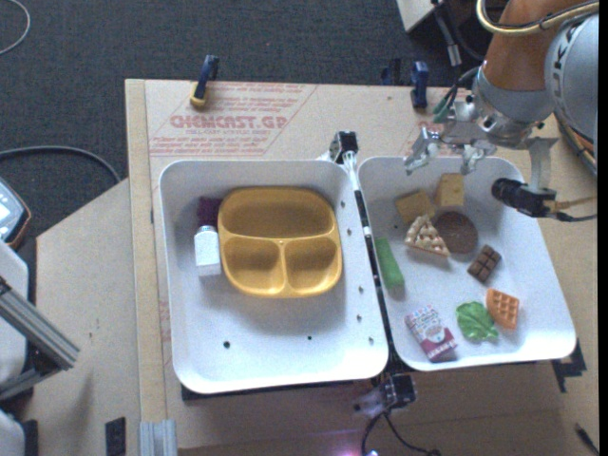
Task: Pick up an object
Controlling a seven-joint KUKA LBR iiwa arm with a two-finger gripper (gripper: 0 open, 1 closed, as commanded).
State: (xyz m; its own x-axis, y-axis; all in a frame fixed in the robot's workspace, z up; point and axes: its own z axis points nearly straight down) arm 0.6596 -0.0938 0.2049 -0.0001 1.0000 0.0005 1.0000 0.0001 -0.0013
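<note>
My gripper (pixel 444 160) hangs over the far edge of the right bin (pixel 541 283), its two fingers spread apart with nothing between them. Just below it lie a tan block (pixel 450 190) and a brown square (pixel 413 205). Further in are a pie wedge (pixel 427 237), a dark brown disc (pixel 457 231), a chocolate piece (pixel 484 263), an orange waffle (pixel 503 307), a green leaf (pixel 475 321), a red carton (pixel 430 334) and a green stick (pixel 389 262).
The left bin (pixel 275 350) holds a yellow divided tray (pixel 279 240), a small white bottle (pixel 207 252) and a purple item (pixel 209 207). A ridge (pixel 366 245) separates the bins. Clamps stand on the bench's far edge.
</note>
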